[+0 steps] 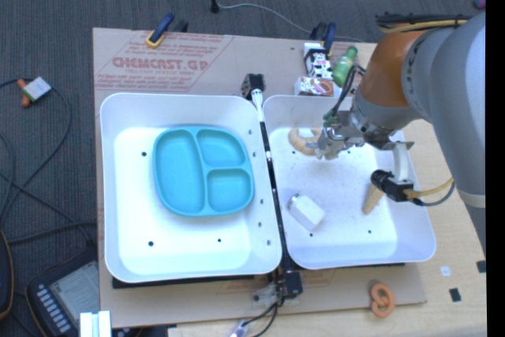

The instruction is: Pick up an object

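White bins sat side by side on a cardboard sheet [158, 63]. L bin [126, 249] held a blue divided plate [203, 170], 3 compartments, lying flat approx. in its middle.

R bin [410, 245] held 3 loose things:
- a tan curved piece [301, 140] near the back-left
- a white block [306, 211] toward the front-left
- a tan cone-like piece [371, 200] on the right side

Grey arm [442, 83] reached in from the right w/ its orange band above the wrist. Gripper [330, 144] was low over the back part of the R bin, just beside the right end of the tan curved piece. Whether they touched couldn't be told. Whether the gripper was apart or together also couldn't be told, since the wrist hid it. White block & tan cone-like piece lay apart from the gripper.

Outside the bins, a blue clamp [160, 29] sat at the sheet's back edge & an orange ring [382, 298] lay on the sheet in front of the R bin.
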You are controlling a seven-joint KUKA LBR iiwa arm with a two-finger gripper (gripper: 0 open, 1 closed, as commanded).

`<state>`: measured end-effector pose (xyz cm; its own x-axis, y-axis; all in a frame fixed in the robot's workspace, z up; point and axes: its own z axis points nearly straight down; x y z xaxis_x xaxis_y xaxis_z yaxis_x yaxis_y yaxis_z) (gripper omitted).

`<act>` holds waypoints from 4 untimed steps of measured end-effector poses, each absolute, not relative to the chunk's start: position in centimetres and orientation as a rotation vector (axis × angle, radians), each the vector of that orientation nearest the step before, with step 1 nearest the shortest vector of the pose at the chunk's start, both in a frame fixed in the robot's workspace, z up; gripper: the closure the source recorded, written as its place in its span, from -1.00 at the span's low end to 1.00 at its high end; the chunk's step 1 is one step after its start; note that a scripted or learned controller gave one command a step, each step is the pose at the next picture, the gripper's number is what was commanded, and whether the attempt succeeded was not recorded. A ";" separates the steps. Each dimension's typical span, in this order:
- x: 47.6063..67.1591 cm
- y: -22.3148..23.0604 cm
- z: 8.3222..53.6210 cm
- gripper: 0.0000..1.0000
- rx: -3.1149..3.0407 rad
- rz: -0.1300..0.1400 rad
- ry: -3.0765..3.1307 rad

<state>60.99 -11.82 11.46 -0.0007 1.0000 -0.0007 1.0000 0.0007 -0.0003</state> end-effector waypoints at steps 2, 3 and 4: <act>48.5 -1.6 18.4 1.00 2.222 -0.003 2.224; 48.5 -1.6 18.4 -1.00 2.222 -0.002 2.223; 53.6 -10.2 11.4 -1.00 2.224 -0.005 2.220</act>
